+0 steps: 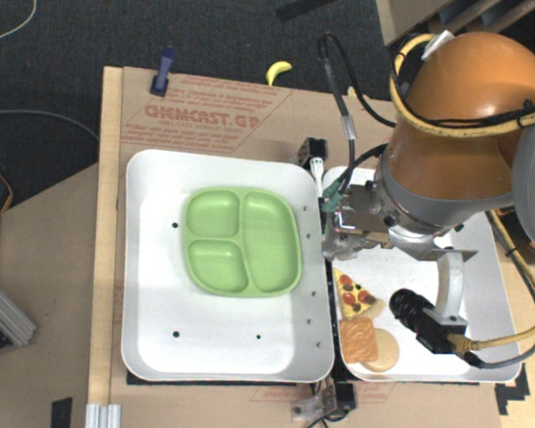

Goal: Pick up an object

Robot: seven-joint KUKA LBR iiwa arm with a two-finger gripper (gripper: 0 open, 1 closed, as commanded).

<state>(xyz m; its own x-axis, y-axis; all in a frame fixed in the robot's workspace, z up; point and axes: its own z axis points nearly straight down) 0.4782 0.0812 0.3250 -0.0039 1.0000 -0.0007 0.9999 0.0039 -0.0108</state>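
The arm (465, 115) is reaching over the right bin (498, 278), and its claw (340, 227) is hanging low at that bin's left edge, just beside the wall it shares with the left bin (142, 243). The wrist is covering the claw's tip, so I cannot tell whether it is standing wide or narrow, and nothing is showing in its grasp.

The likely targets are lying together in the right bin's near left corner. A pizza slice (355, 297) is sitting closest to the claw. Towards the near edge an orange slab (357, 337) is lying, touching a tan disc (381, 351). In the left bin a green divided plate (243, 242) is resting near the middle, well apart from the claw. Both bins are sitting on the cardboard-covered table (201, 117).

The step in hand looks like the approach, with no pick made yet. The next move probably calls for shifting towards the near edge until the claw is over the pizza slice, then descending while keeping clear of the bin wall.
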